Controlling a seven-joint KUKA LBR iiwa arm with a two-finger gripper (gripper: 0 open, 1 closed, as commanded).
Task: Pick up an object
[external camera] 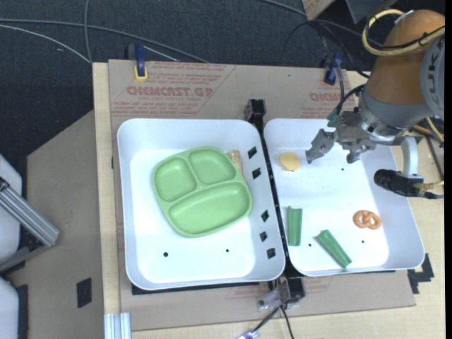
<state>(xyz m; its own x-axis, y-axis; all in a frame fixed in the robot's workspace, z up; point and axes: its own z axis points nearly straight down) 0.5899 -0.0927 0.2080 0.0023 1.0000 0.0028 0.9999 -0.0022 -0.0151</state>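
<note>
Approaching for a pick: gripper [333,147] hangs over the far part of the right bin [406,242], jaws spread wide with nothing between them.

Candidates, right bin: small yellow piece [289,162] just left of the fingers, nearest by far; green stick [294,226] near the dividing wall; second green stick [332,248] lying slantwise at the near side; pretzel [366,219] toward the right.

Left bin [134,210]: green divided plate [203,190], well apart from the arm.

Advice: likely target is the yellow piece; centre the jaws over it before descending, straddle it squarely, keep off the wall between bins.

Arm pose: grey wrist with orange band [406,48] entering from the far right, tool pointing down and leftward, above the bin floor.
</note>
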